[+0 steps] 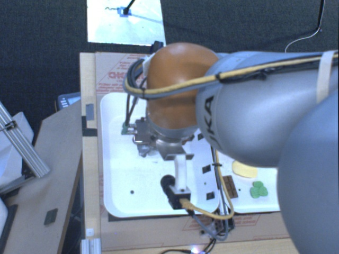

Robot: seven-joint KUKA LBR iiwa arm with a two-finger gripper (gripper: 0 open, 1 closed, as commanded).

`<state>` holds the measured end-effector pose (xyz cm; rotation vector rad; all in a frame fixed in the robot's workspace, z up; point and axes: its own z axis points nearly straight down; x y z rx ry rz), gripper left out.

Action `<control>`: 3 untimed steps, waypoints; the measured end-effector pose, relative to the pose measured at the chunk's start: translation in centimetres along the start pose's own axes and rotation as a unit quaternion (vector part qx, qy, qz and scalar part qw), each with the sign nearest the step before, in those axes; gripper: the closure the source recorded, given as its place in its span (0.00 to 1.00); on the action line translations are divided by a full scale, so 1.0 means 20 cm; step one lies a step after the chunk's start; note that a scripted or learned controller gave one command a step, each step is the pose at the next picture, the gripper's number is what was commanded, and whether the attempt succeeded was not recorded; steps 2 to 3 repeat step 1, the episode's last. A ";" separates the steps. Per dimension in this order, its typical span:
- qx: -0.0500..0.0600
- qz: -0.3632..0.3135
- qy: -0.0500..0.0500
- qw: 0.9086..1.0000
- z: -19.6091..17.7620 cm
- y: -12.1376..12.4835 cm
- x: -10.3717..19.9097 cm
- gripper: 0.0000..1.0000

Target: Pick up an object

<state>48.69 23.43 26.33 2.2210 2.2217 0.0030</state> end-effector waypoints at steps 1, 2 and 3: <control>0.001 0.000 -0.001 1.000 0.04 0.00 0.00 1.00; 0.001 0.000 -0.001 1.000 0.04 0.00 0.00 1.00; 0.001 0.000 -0.001 1.000 0.04 0.00 0.00 1.00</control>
